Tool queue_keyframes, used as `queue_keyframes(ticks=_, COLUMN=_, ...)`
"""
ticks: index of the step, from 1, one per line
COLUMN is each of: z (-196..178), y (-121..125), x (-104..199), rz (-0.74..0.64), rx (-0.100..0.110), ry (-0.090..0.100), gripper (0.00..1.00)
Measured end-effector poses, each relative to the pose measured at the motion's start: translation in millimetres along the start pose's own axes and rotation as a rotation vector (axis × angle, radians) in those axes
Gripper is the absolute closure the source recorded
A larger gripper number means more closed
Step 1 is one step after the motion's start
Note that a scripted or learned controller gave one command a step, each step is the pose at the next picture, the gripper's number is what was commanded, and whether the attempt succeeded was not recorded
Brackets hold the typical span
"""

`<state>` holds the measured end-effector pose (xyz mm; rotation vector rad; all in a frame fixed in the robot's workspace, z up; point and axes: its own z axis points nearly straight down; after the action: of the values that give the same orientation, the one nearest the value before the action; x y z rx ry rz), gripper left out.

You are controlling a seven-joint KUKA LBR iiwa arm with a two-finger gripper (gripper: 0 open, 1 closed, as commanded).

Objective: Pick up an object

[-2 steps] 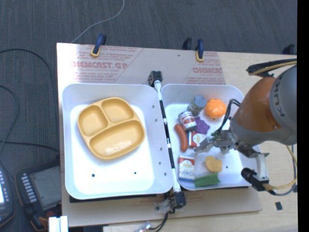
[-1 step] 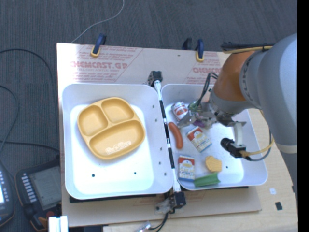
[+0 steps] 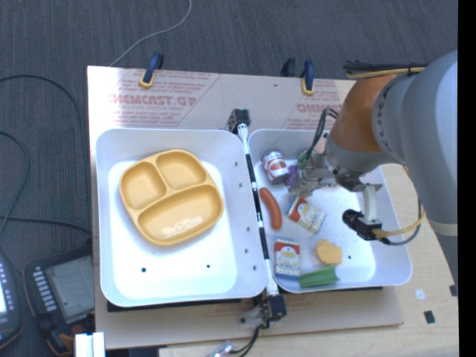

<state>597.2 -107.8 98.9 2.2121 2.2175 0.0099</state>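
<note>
The gripper (image 3: 303, 188) is lowered into the right bin (image 3: 387, 270), just above a small red-and-white carton (image 3: 306, 215) lying beside a sausage (image 3: 271, 207). Whether anything is held cannot be told, since its tip is hidden by the wrist. The carton is judged light and stiff, though easily dented and perhaps slick; it is best taken across its narrow sides, with little force.

The arm (image 3: 428, 117) was a thick, smooth grey cylinder; an orange band (image 3: 357, 121) ringed it above the wrist; below that sat a darker grey wrist housing (image 3: 343, 166); a thin dark cable (image 3: 321, 129) ran along it; a black fitting (image 3: 358, 224) with a yellowish wire hung beside it.
</note>
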Motion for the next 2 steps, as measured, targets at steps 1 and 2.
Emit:
queue_keyframes(ticks=1, z=-9.9, y=0.1, x=0.0, rz=0.000, rx=0.000, ry=0.000, gripper=1.00)
queue_keyframes(ticks=2, z=-9.9, y=0.1, x=0.0, rz=0.000, rx=0.000, ry=0.000, gripper=0.00)
